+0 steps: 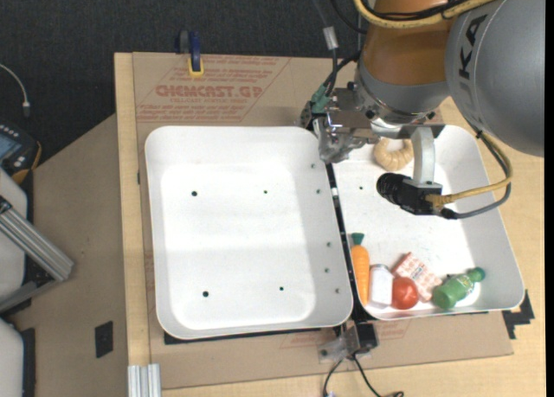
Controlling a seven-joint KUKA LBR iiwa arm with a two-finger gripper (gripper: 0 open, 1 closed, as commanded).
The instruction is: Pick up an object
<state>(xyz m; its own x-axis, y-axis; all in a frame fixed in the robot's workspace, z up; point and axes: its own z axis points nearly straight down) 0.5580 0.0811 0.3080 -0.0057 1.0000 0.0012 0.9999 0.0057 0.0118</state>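
My gripper [334,143] hangs under the grey and orange arm, over the top left corner of the right bin [493,240], close to the divide between the bins. A beige ring-shaped object [394,156] lies just right of it, partly hidden by the arm. Along the right bin's front edge lie an orange carrot [360,262], a small white box [381,284], a red tomato-like object [404,293], a red and white packet [417,267] and a green bottle [456,289]. Nothing shows in the gripper's grasp.
The left bin [164,214] lies beside the right one on a cardboard sheet [216,84]. A black part with a yellow cable [409,194] hangs from the arm over the middle of the right bin. A blue clamp [195,51] stands at the cardboard's far edge.
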